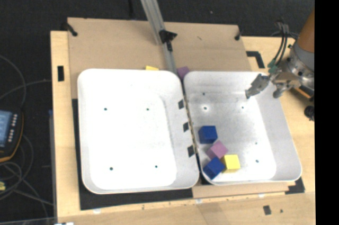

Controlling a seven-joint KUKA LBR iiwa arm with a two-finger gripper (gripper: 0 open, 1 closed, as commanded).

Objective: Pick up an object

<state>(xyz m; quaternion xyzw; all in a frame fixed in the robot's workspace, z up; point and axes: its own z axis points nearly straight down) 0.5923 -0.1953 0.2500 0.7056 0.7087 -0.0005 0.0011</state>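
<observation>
Several small blocks lie in the right bin (265, 128) near its front left corner: a blue block (207, 133), a purple block (217, 150), a yellow block (231, 162) and a second blue block (214, 167). My gripper (267, 87) hangs over the bin's back right edge, well away from the blocks. Its two fingers stand apart, open, with nothing between them.
The left bin (132, 128) sits beside the right one. A yellow block (152, 68) and a purple block (183, 71) lie on the bench behind the bins. A slanted metal pole (153, 12) rises from the back.
</observation>
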